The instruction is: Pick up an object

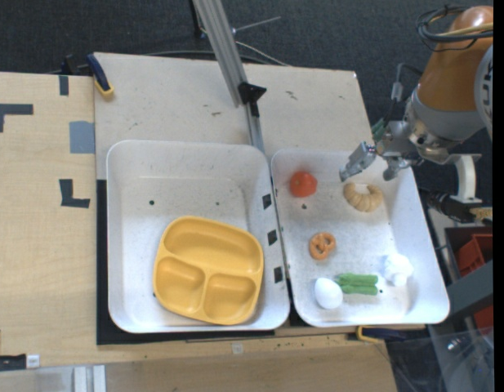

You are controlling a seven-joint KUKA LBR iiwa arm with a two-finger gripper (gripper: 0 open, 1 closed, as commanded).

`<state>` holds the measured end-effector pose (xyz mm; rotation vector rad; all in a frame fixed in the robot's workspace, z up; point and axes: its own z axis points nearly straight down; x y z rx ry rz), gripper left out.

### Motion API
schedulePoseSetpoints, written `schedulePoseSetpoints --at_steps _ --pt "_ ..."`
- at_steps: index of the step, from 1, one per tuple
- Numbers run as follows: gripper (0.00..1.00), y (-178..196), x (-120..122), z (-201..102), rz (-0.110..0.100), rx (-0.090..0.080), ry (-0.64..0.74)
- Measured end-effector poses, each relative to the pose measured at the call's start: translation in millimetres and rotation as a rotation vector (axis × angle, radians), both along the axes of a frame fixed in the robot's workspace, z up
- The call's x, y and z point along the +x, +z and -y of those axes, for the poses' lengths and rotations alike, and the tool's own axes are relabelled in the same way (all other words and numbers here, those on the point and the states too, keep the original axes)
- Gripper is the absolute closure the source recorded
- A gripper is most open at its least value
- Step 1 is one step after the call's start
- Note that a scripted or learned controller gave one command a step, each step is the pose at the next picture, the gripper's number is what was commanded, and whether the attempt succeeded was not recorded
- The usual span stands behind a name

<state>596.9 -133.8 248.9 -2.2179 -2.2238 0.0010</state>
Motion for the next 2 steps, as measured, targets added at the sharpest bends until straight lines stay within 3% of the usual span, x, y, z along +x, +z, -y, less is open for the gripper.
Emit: schedulePoseSetpoints --at_steps 1,2 --pt "0.00 0.0 0.0 0.0 0.000 0.000 0.000" --pt "0.00 -60.0 -0.7 8.1 -0.006 -0.001 -0.002"
